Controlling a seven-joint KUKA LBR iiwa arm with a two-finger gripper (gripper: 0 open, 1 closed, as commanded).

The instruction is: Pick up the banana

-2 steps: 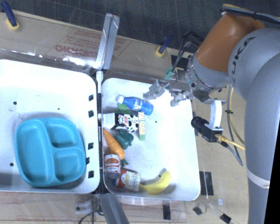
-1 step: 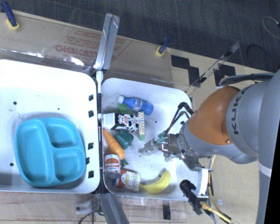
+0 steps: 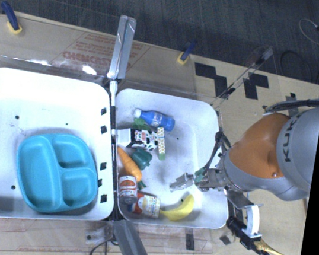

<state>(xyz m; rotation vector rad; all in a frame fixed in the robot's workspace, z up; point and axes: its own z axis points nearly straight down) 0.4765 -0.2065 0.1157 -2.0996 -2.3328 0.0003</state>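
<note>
Banana [image 3: 181, 208] first: we find it lying in the near right corner of the right bin [image 3: 207, 110], curved, its lower end touching a can on its side.

Starting from the left, we see the left bin [image 3: 10, 85] on the worktop [image 3: 59, 39], and in it a blue divided tray [image 3: 56, 170] set toward the near side. Two blue clamps [image 3: 10, 16] grip the far edge of the worktop (one at the left corner, the other nearer the middle). Between the bins stands a metal bar [image 3: 122, 49].

In the right bin, we meet a carrot [image 3: 129, 162] along the left wall, its tip against a dark green object [image 3: 141, 157]. Nearer to us sit a small can [image 3: 127, 188] and the lying can [image 3: 146, 204] with a red and white label. Toward the far side lies a blue and white bottle [image 3: 155, 119], and just this side of it a black and white patterned carton [image 3: 148, 139].

To the right, the gripper [image 3: 182, 181] hangs low over the bin floor, just above the banana and apart from it. We cannot tell how wide it stands, and we see nothing between its fingers. Behind it the arm [image 3: 263, 152] rises, orange band and grey casing, over the bin's right wall.
</note>
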